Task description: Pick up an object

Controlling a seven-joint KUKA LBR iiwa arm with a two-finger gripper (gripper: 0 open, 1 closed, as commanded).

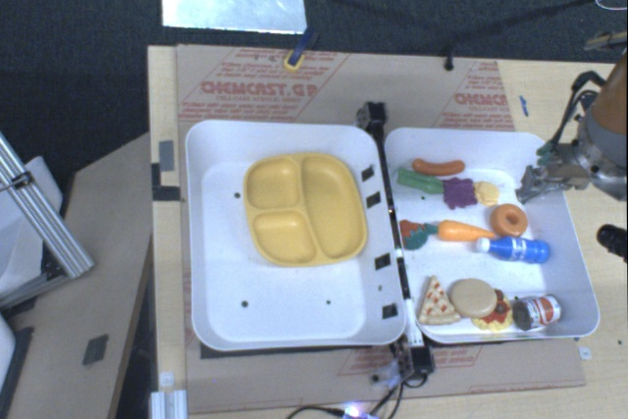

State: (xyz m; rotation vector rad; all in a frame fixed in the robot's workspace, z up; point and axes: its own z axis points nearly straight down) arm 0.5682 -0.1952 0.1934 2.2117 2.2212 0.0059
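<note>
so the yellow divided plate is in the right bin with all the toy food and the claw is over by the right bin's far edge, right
Not quite. The camera view shows the yellow divided plate alone in the left bin, not the right one. The toy food, such as the carrot and blue bottle, lies in the right bin, and the claw is at that bin's far right edge.

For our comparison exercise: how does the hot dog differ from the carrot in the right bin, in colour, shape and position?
The hot dog is red-brown; the carrot is orange with a green end. The hot dog is evenly thick with rounded ends; the carrot tapers towards its right end. The hot dog lies near the bin's far edge; the carrot lies mid-bin, beside the donut. Both are long toy foods lying flat, roughly crosswise.
</note>
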